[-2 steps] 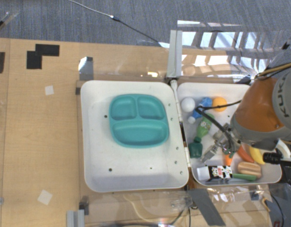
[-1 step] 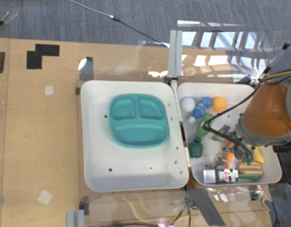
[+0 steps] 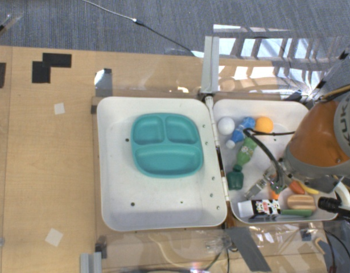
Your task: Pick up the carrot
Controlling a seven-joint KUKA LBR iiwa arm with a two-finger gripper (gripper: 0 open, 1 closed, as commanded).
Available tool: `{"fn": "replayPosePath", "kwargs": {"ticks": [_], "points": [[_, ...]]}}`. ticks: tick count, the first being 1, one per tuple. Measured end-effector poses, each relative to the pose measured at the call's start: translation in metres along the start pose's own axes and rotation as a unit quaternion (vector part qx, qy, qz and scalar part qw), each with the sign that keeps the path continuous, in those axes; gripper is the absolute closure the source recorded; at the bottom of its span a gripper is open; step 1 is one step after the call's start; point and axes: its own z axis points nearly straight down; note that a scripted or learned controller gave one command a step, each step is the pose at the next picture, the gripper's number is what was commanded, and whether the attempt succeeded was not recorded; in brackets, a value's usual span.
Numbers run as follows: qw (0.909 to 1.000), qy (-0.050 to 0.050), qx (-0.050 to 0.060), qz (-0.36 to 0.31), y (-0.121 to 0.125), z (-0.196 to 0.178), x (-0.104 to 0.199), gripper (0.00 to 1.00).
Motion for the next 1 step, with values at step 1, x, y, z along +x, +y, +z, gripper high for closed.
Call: {"fn": "replayPosePath", "kwargs": {"ticks": [1], "points": [[1.0000,-0.004,-0.004,-0.004,0.0045,-0.0124,-0.0014,1.00]]}}
